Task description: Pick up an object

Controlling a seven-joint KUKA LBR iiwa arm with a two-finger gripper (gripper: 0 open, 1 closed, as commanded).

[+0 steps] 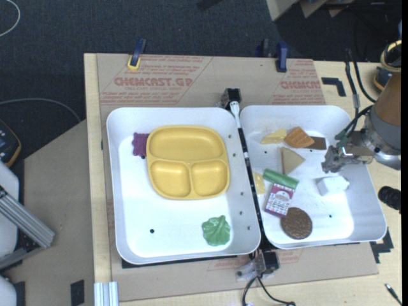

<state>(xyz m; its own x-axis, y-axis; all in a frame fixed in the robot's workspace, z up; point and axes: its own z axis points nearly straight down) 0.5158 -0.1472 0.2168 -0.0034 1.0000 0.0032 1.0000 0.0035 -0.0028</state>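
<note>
Fingers (331,164) hang low in the right bin (357,231), just above a small white block (332,185); we can't tell how wide they stand, and we see nothing between them. Left of the block we see a tan wedge (292,160), green bar (280,178), red packet (278,201) and brown disc (297,223). Left bin (127,234) has a yellow tray (188,160), green leaf (217,230) and purple piece (139,144).
</note>
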